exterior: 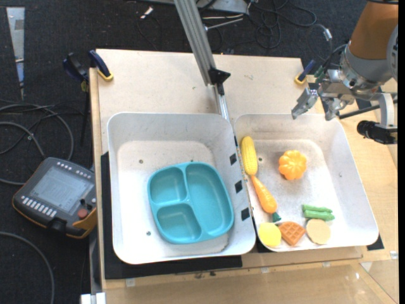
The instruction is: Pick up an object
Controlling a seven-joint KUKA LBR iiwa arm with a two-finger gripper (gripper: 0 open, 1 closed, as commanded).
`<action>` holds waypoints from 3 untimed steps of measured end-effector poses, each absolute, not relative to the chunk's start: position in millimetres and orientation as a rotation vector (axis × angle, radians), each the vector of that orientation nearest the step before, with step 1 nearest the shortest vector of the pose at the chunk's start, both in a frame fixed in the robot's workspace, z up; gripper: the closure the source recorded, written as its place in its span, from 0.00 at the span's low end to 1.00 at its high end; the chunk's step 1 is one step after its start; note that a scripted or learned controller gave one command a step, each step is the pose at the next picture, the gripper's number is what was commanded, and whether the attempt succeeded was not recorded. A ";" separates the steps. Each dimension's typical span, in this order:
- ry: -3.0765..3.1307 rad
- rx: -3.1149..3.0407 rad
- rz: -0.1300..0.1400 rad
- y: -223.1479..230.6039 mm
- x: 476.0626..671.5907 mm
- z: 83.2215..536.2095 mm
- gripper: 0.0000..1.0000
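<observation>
Two shallow white bins sit side by side on the bench. The left bin (126, 170) holds a teal divided plate (188, 202) with three compartments, lying flat near the bin's middle. On the dark floor left of the bench rests a grey and orange teach pendant (56, 198). A grey metal pole (196, 33) slants down from the top of the view to the seam between the bins.

The right bin (354, 176) carries the toy food. Along its left wall lies a yellow corn cob (249, 154), long axis running roughly up and down the view, with an orange carrot (264, 196) just below it, slanting toward the lower right. Near the bin's middle sits a ribbed orange pumpkin (293, 164), well apart from the rest. Along the front edge are a yellow lemon-like piece (269, 234), a brown waffle (292, 232) touching it, a tan round cookie (318, 232), and a green bean pod (317, 213) lying nearly level just above the cookie.

The gripper (319, 104) hovers over the right bin's far rim, above and to the right of the pumpkin, fingers spread apart with nothing between them.
</observation>
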State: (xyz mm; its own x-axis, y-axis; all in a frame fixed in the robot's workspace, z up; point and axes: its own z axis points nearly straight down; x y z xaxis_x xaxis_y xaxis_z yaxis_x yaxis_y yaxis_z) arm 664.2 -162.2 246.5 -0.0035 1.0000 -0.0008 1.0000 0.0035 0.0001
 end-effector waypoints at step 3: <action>2.227 2.221 -0.005 -148.0 656.6 141.1 0.00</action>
